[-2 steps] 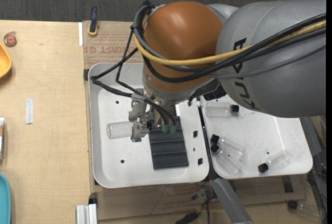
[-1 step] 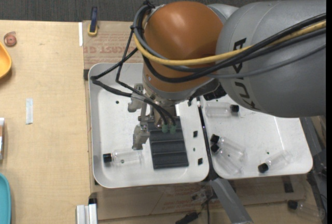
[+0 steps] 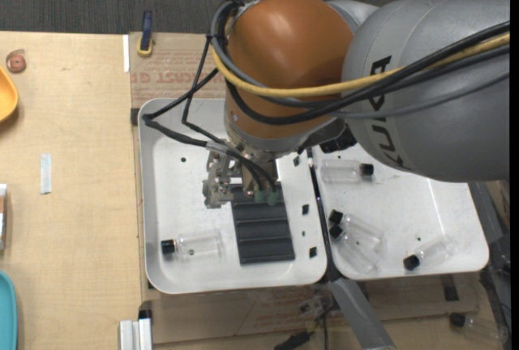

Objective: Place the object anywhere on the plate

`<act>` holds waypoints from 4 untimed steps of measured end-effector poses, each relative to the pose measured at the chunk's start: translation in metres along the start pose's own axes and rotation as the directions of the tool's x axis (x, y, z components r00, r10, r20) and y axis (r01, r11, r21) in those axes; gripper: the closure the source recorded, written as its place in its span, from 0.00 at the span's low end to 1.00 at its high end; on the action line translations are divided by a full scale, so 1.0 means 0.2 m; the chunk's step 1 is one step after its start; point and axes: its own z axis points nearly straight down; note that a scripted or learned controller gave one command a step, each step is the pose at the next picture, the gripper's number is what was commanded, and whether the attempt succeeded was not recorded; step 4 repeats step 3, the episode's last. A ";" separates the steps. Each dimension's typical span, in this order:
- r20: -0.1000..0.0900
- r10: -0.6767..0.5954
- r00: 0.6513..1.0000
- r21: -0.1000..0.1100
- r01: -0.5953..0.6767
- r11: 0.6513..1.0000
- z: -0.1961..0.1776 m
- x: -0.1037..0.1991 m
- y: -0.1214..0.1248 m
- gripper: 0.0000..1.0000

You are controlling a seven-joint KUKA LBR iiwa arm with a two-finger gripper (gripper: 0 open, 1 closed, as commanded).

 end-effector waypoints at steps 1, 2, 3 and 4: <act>0.003 -0.532 0.847 -0.001 0.532 0.847 -0.14 0.02 0.00 1.00; 0.015 -0.630 0.777 0.001 0.630 0.777 0.89 -0.06 0.01 1.00; 0.003 -0.691 0.723 -0.001 0.691 0.723 0.42 0.00 -0.10 1.00; 0.003 -0.691 0.723 -0.001 0.691 0.723 0.42 0.00 -0.10 1.00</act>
